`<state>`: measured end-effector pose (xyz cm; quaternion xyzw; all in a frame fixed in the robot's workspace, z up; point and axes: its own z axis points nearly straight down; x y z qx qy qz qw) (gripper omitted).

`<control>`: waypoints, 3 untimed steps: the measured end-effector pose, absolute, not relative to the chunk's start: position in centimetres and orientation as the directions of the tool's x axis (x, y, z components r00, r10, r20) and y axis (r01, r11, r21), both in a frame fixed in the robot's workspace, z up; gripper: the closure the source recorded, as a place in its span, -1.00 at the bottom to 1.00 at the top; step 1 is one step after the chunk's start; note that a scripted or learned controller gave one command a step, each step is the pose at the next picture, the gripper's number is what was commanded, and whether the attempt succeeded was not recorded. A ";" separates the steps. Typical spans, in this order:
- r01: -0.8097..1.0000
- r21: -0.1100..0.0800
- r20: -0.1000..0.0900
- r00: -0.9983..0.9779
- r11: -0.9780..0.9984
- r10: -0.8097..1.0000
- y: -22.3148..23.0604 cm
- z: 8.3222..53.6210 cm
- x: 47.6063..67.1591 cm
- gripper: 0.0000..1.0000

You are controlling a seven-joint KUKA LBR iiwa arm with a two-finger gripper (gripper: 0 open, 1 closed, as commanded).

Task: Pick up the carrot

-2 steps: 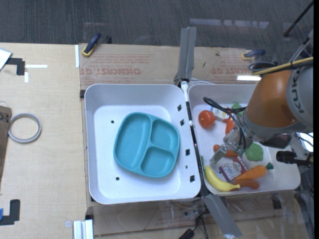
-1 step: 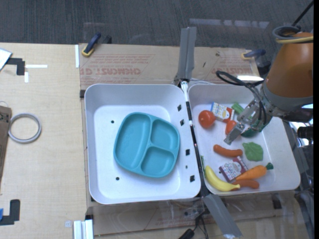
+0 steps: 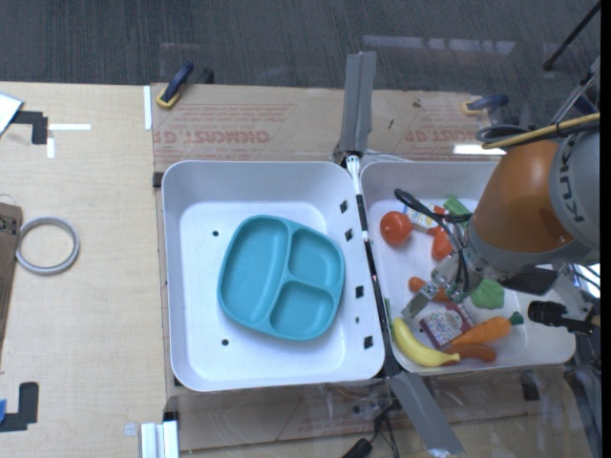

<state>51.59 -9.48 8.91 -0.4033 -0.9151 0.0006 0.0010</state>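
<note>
The banana (image 3: 421, 345) lies nearest the camera, below the gripper (image 3: 446, 284), the carrot (image 3: 485, 330) rests just below and right of it in the right bin (image 3: 563, 353), untouched, the tomato (image 3: 395, 227) sits above-left, and finger state cannot be determined.

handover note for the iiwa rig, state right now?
Gripper: low in the right bin, among the toys; whether it is open or shut cannot be read, and nothing visibly held.
Carrot: lying near the bin's front edge, next to the banana, just right of the gripper.
Left bin: holds the blue divided plate.
Done: arm is down in the bin.
Left: grasp and lift the carrot.
</note>
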 end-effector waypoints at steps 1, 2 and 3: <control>0.642 -0.002 0.002 -0.766 0.766 0.642 -11.1 18.0 58.8 -1.00; 0.746 -0.002 0.001 -0.666 0.666 0.746 -11.9 8.9 53.7 -1.00; 0.746 -0.003 0.003 -0.666 0.666 0.746 -11.9 9.6 53.7 1.00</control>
